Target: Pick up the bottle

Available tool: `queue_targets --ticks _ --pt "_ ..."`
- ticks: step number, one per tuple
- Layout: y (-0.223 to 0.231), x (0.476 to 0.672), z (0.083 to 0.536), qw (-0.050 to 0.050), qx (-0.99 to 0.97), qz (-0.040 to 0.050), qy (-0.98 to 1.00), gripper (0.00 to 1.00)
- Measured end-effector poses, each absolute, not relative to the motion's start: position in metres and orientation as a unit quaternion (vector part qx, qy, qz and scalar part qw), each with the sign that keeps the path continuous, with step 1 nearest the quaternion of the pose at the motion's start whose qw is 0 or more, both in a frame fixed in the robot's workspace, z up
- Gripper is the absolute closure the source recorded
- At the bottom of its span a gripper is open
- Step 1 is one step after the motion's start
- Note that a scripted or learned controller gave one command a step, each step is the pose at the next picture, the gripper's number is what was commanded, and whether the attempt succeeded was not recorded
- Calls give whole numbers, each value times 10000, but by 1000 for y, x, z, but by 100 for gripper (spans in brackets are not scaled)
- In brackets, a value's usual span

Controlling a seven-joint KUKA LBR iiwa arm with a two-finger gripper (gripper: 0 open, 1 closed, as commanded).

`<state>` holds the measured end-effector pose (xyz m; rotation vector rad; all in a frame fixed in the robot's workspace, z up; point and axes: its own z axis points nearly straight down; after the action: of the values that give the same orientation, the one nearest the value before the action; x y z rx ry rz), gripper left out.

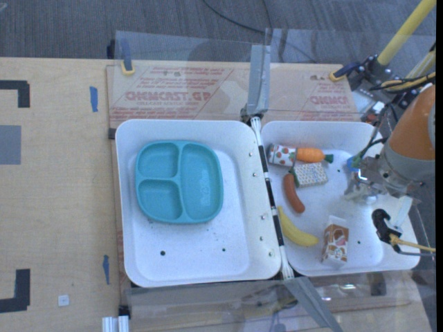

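The left bin (131,185) holds a teal divided plate (179,182), lying flat toward its far left corner with three compartments facing up. Across the central divider, the right bin (325,261) carries the loose items. Near its far left corner lies what looks like the bottle (281,155), a small container on its side with a red-and-white patterned wrap, close against the divider. Touching its right end is a toy carrot (311,155), pointing toward the bin's right edge. Just in front of these sits a small speckled block (311,175), and beside it a red-brown sausage (293,193) lies angled along the left edge. A yellow banana (296,232) curves at the near left corner, with a small carton (336,243) near the bin's front edge. The gripper (361,185) hangs over the right side of this bin, below the arm's grey and orange wrist; whether it is apart or together cannot be told. The bottle lies well apart from it, to its left and farther back, with the carrot and block between.
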<state>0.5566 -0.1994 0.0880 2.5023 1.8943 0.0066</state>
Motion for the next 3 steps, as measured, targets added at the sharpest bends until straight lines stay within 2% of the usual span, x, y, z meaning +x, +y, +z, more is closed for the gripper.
queue_targets --ticks 1,2,3 --pt "-199 632 115 8 8324 -4 5542 0" --pt "-211 666 115 -46 7130 -28 7011 0" --pt "-143 668 87 21 6488 9 7610 0"
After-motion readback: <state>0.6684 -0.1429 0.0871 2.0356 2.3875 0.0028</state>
